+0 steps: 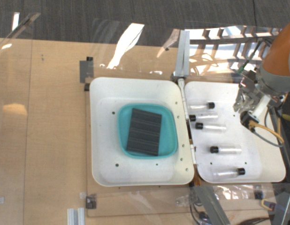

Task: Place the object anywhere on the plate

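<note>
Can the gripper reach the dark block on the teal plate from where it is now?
Probably yes. The dark block lies flat on the teal plate with nothing over it; the gripper hangs above the right bin.

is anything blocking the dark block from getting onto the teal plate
Nothing visible does: the dark ribbed block already lies flat on the teal plate in the left bin. The gripper is over the right bin.

**1 fixed camera above the bench**

It looks down at a slant from moderate height, taking in both white bins: left bin and right bin, with floor beyond the far edge.
</note>
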Robot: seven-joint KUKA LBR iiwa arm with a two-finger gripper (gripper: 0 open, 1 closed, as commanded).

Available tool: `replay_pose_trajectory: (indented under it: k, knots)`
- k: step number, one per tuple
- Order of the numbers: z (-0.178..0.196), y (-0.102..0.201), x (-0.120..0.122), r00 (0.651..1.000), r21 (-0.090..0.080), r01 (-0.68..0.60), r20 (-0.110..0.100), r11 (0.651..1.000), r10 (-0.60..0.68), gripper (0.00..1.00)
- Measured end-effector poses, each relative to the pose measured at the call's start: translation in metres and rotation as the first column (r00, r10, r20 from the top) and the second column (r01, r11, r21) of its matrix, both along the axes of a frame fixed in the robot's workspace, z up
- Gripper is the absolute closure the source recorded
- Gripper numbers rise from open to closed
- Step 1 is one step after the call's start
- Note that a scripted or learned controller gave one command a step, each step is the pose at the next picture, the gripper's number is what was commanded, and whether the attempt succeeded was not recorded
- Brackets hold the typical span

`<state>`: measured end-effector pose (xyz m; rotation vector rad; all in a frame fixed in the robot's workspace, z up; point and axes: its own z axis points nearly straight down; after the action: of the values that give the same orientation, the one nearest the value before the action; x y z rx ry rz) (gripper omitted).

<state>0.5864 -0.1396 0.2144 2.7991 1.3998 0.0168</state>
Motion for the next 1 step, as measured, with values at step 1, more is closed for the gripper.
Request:
replay_pose_trajectory:
  k: [1]
  knots:
    - [0.0001,0.0000,0.0000,1.000,0.000,0.000,0.000,1.000,0.000,0.00]
